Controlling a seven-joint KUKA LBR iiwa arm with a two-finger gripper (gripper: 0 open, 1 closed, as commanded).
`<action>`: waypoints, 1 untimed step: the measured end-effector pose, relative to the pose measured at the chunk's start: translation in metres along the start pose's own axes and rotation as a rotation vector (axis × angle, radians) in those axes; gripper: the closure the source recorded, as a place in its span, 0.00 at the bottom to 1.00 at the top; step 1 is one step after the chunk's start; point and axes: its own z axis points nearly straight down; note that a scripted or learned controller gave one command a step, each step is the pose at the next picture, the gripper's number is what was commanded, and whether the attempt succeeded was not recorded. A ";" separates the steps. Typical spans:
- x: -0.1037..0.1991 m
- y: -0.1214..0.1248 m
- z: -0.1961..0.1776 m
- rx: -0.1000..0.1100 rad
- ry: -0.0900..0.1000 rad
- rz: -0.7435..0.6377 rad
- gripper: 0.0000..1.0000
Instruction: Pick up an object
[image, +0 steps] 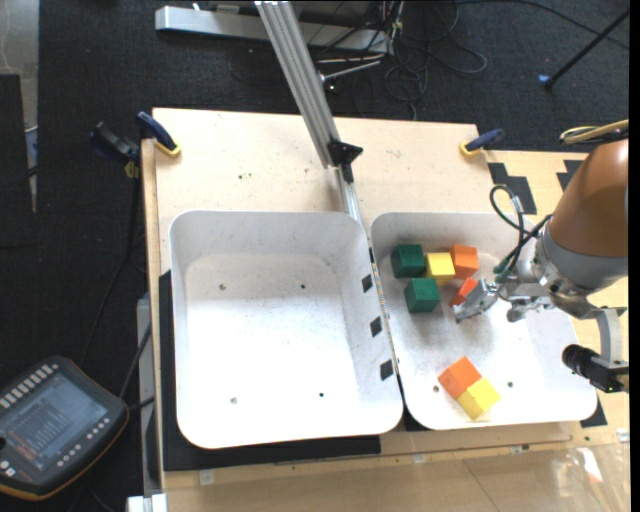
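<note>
Blocks sitting in the right bin (560, 410), arm reaching in over them

Nearest the camera there's an orange block (459, 376) touching a yellow block (478, 397). Further back, the gripper (472, 302) is low beside a small orange-red block (465, 289), can't tell if it's clamped. Behind: two green cubes (421, 295), yellow cube (441, 265), orange cube (465, 259).

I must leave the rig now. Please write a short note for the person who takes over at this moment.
Gripper: low in the right bin, with an orange block between its fingers.
Near it: two green blocks, a yellow block and an orange block. Nearer the front: an orange block touching a yellow one.
Done: the approach.
Left: lift the block clear.
</note>
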 end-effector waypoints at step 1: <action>-0.004 -0.008 0.060 0.002 0.000 0.001 0.00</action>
